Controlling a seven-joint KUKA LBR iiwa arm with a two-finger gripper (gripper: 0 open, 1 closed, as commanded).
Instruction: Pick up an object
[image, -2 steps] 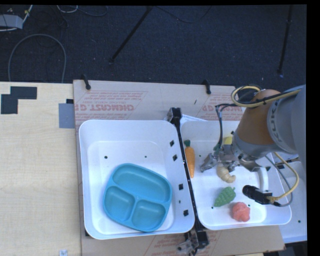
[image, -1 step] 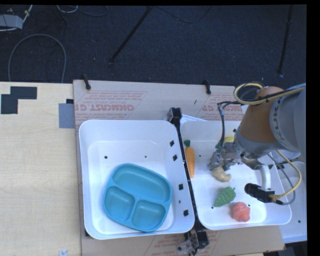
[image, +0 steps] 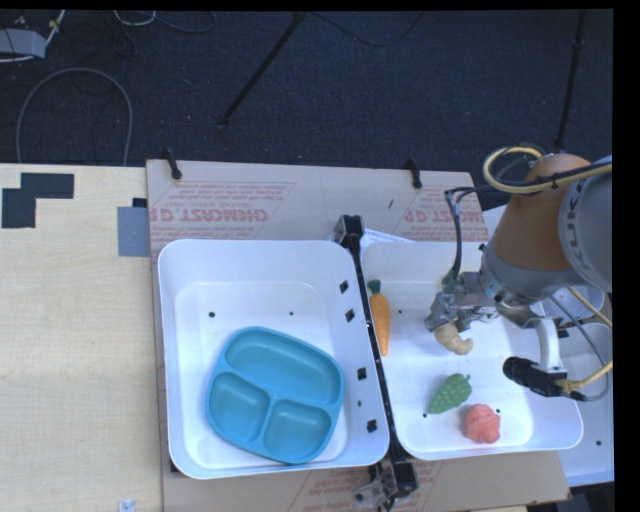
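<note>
On the pale wooden bench (image: 70, 350), cardboard underlies two white bins: the left bin (image: 185, 290) holds a blue divided plate (image: 273, 393). In the right bin (image: 420, 262), the gripper (image: 452, 328) pinches a small cream object (image: 456, 340), above a green toy (image: 450, 392) and pink toy (image: 481, 423); an orange carrot (image: 380, 318) hugs the divider.

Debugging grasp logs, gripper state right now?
Gripper: cannot be told. It sits low in the right bin, right at a small beige object.
</note>
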